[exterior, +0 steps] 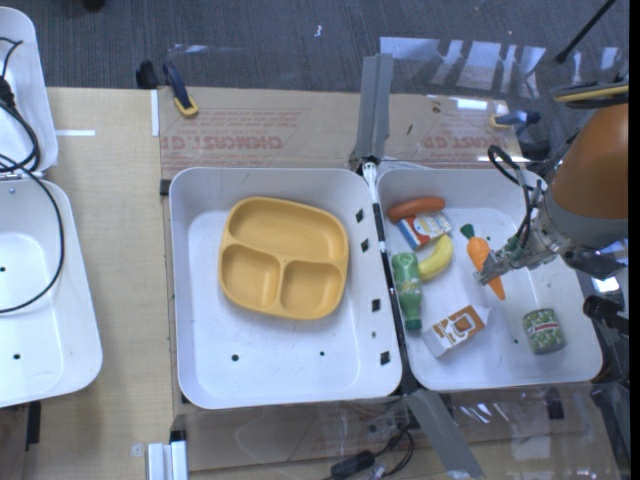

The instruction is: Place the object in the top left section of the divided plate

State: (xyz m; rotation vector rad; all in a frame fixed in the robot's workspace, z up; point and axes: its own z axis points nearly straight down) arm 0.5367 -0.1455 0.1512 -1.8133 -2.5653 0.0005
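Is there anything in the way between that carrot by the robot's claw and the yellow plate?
The carrot lies in the right bin; the yellow divided plate sits in the left. Between them lie a banana, a green bottle, and the bins' adjoining walls, so it must go over these.

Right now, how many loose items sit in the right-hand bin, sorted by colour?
Red: 1, sausage
Orange: 1, carrot
Yellow: 1, banana
Green: 2, bottle, can
Mixed-print packs: 2, small packet, carton
Total: 7
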